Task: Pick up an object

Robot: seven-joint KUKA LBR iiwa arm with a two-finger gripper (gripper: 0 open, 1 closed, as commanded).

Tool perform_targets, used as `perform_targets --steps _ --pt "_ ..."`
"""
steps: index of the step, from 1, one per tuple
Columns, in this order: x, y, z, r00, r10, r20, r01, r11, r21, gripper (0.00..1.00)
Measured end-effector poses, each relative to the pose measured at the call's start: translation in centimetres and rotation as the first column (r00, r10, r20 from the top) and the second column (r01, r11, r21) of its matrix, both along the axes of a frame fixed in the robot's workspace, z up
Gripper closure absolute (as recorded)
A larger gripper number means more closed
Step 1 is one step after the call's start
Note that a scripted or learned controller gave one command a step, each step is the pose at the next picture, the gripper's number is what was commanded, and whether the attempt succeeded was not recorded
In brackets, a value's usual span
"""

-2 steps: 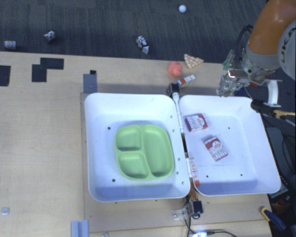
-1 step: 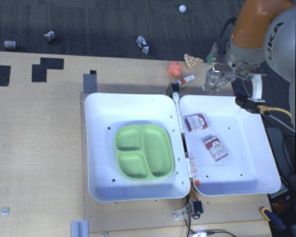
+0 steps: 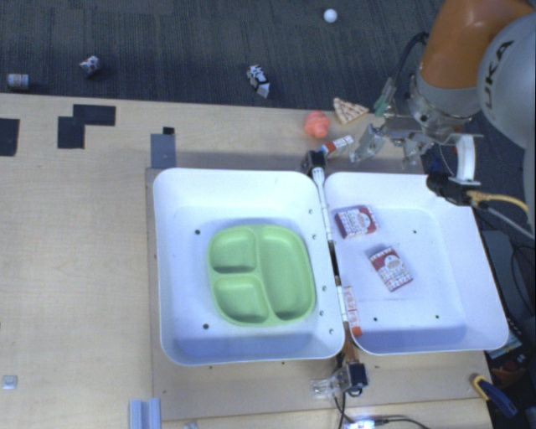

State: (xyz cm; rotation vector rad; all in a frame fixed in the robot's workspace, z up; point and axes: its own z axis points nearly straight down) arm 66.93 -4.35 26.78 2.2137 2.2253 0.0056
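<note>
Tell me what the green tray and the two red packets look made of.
Green tray: probably molded plastic, matte, with smooth rounded compartments and one even color. Red packets: likely thin printed film or foil wrappers, lying flat with printed red and white faces; too small to be sure.

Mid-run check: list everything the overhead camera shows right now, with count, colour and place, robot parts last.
Shallow white bins: 2, white, side by side on the bench; left bin, right bin.
Green sectioned plastic plate: 1, light green, in the left bin.
Small red-and-white packets: 2, in the right bin; one near its upper left, one nearer the middle.
Orange-pink ball: 1, on the bench behind the bins.
Triangular tan piece: 1, beside the ball.
Small red-and-white tube: 1, just behind the right bin.
Small white ball: 1, on the dark floor.
Small bits on the floor: 3, far left, left, centre.
Grey arm with orange band: 1, upper right.
Two-finger gripper: 1, above the right bin's back edge.
</note>
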Motion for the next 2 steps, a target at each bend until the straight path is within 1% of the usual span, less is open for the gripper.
perform_targets --steps 1,2 --pt "-0.3 -5.2 -12.8 1.0 -0.004 -0.008 0.004 1.0 -0.001 0.0" --pt "-5.0 -6.1 -17.7 1.0 -0.003 0.013 0.003 1.0 -0.001 0.0"
